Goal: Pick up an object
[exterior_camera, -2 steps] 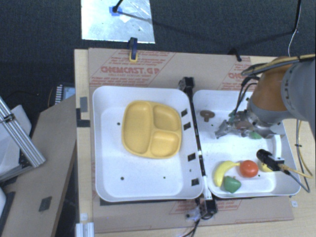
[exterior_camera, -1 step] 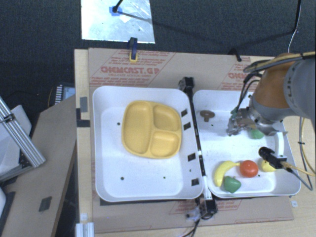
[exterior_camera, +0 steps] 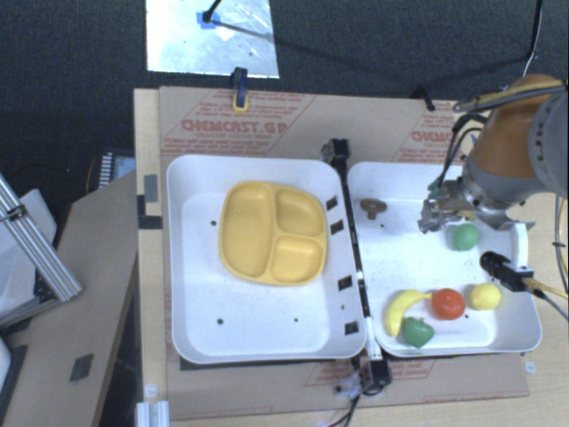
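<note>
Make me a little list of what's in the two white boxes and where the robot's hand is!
left bin: a yellow divided plate
right bin: brown knob-shaped piece, green ball, banana, red tomato, yellow lemon, green pepper
fruit cluster: banana, tomato, lemon and pepper sit close together at the near edge
gripper: over the right bin, just beside the green ball
held object: none seen

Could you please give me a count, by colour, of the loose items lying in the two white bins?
Yellow: 3, the divided plate, banana and lemon
Green: 2, the ball and pepper
Red: 1, the tomato
Brown: 1, the small knob-like piece
Total: 7
</note>
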Action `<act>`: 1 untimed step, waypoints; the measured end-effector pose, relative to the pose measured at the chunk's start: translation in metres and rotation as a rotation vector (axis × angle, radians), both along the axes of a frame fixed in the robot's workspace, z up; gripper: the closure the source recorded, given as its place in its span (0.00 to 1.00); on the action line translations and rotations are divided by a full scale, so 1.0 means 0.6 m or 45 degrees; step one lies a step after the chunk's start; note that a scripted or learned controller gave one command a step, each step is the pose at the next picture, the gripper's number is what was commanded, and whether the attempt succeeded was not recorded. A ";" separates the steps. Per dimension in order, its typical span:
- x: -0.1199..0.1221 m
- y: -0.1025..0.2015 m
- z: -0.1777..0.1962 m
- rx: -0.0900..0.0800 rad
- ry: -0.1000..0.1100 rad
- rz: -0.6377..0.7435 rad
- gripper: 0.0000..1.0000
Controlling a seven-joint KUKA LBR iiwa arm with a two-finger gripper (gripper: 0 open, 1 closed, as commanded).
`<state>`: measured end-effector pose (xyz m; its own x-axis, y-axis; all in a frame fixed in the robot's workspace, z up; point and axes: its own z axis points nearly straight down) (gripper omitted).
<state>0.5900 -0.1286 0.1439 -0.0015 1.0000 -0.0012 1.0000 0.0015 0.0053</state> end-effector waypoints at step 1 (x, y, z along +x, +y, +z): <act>0.001 0.010 0.105 0.000 -0.003 0.004 1.00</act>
